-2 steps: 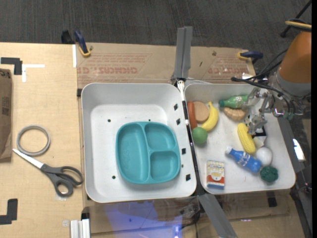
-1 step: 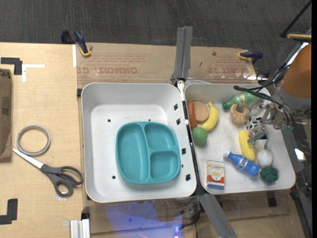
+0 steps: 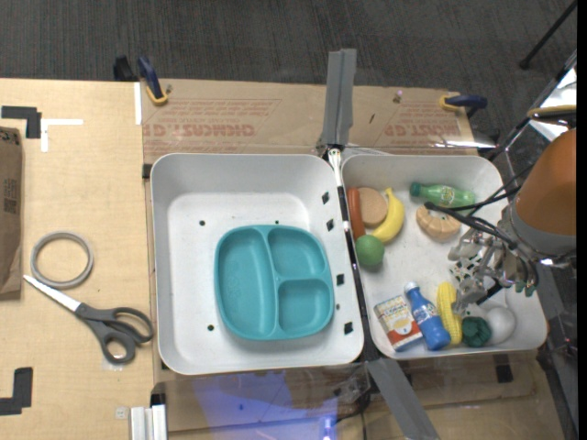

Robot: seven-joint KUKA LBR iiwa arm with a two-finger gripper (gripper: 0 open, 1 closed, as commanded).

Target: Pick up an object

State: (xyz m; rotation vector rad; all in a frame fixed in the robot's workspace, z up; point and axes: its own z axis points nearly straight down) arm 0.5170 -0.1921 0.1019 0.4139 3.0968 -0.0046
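The right bin (image 3: 431, 163) holds several toy items: a banana (image 3: 392, 218), a brown bun (image 3: 371, 206), a green ball (image 3: 370, 251), a green bottle (image 3: 443, 193), a bread slice (image 3: 437, 224), a small carton (image 3: 396, 323), a blue bottle (image 3: 427, 317), a corn cob (image 3: 448, 308), a dark green piece (image 3: 475, 331) and a white ball (image 3: 500, 320). My gripper (image 3: 473, 273) hangs low over the bin's right side, just above the corn cob and the dark green piece. Cables and metal parts blur its tips.
The left bin (image 3: 183, 191) holds a teal divided plate (image 3: 274, 282). Scissors (image 3: 92, 314) and a tape roll (image 3: 61, 258) lie on the bench to the left. A grey divider strip (image 3: 337, 99) stands between the bins at the back.
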